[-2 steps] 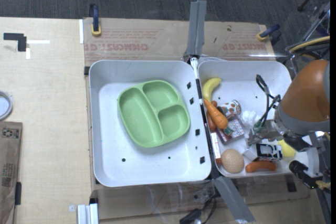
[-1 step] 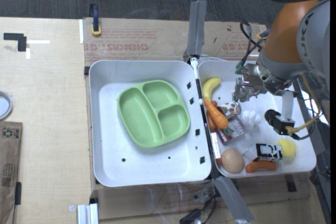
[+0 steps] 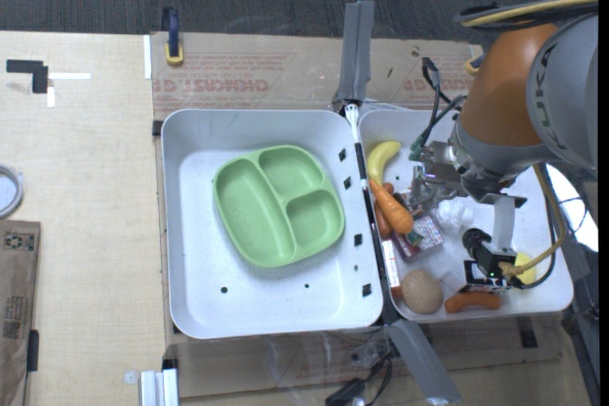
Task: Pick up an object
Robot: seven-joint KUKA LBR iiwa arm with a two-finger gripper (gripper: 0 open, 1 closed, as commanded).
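Green plate (image 3: pixel 278 203) is seen in the left bin (image 3: pixel 190 299). Banana (image 3: pixel 382 157), carrot (image 3: pixel 392 207) and egg (image 3: pixel 422 290) are crowded in the right bin (image 3: pixel 547 295), where the hand (image 3: pixel 433 185) is lowered; its state cannot be told. Reaching is judged underway; closing on one item is needed next.

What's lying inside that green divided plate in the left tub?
Nothing visible: all three compartments of the green plate look bare. It lies flat in the left bin, so whatever is beneath it stays hidden.

You get bright, even overhead light and a sharp picture. The shallow white left bin (image 3: pixel 190 204) glares mildly, with soft shadows.
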